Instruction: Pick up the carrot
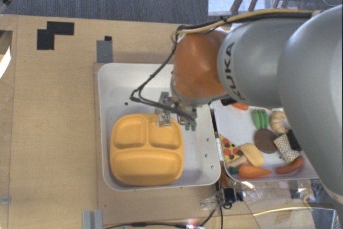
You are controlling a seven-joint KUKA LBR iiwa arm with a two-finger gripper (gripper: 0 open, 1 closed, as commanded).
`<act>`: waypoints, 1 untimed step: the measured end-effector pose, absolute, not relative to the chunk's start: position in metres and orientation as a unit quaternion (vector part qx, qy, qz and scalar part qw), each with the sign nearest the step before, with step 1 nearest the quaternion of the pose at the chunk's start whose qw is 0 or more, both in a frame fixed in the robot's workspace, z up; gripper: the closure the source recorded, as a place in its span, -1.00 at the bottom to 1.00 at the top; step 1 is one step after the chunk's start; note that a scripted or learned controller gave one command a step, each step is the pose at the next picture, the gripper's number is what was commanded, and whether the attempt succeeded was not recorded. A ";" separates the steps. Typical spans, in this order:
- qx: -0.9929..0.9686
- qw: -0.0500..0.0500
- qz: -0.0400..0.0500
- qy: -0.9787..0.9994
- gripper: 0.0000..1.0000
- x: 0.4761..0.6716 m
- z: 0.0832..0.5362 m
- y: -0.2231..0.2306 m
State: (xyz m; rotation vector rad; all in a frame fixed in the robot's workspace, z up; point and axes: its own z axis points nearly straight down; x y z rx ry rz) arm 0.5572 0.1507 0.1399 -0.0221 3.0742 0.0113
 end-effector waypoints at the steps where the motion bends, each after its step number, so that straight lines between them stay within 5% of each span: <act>1: 0.185 0.027 0.009 0.982 1.00 0.536 0.201 0.198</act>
